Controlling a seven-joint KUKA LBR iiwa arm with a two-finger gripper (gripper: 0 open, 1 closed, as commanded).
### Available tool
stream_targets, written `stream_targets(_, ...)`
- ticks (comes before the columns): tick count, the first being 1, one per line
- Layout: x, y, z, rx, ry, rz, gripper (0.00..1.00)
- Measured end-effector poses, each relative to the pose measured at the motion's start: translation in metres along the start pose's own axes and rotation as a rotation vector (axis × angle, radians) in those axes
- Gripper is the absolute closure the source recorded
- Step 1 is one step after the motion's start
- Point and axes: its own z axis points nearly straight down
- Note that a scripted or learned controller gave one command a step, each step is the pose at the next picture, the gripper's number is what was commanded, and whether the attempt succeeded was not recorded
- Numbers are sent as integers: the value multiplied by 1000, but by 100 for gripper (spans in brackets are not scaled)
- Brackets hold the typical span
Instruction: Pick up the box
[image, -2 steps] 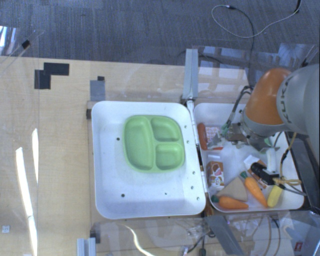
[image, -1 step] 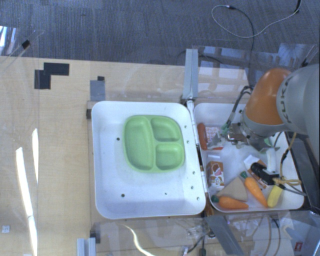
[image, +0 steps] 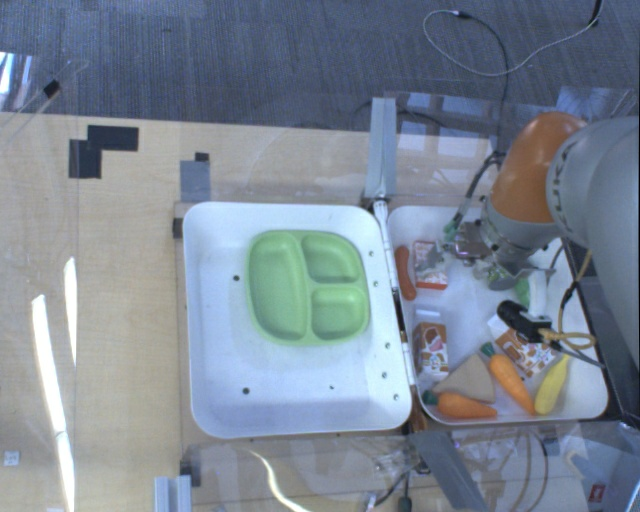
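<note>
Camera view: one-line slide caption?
KUKA arm's gripper hovers over right bin of toy food; green tray in left bin.

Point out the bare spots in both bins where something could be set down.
Left bin: bare floor rings the green tray, widest along the near edge and the left side. Right bin: a small white patch mid-bin between the box and the gripper. Its near end is crowded with carrots and a banana.

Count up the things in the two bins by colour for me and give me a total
Green: 1, the divided tray in the left bin
Orange: 2, both carrots
Yellow: 1, the corn cob
Red: 1, the sausage
Brown: 1, the wedge
Printed packets: 3
Total: 9
</note>
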Motion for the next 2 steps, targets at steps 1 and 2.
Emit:
stream_targets(1,10,9,1,2,-4,-27,0)
stream_targets(2,12,12,-13,-7,0,-29,100)
